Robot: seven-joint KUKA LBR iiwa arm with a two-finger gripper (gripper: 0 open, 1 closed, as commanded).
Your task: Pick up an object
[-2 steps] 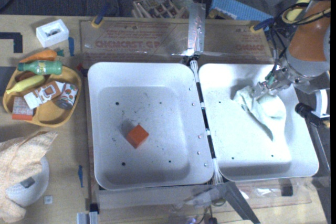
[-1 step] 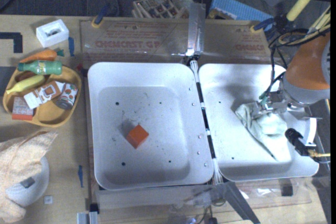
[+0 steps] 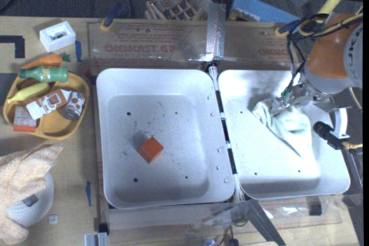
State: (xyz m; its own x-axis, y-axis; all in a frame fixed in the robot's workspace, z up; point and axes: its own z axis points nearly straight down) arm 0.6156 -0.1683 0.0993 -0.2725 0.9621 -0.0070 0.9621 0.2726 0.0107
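Just 1 orange block left bin, 1 white cloth right bin.

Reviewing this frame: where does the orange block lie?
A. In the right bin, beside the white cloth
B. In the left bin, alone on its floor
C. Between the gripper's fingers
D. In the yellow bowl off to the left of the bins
B: the orange block sits on the floor of the left bin, while the white cloth lies in the right bin under the gripper.
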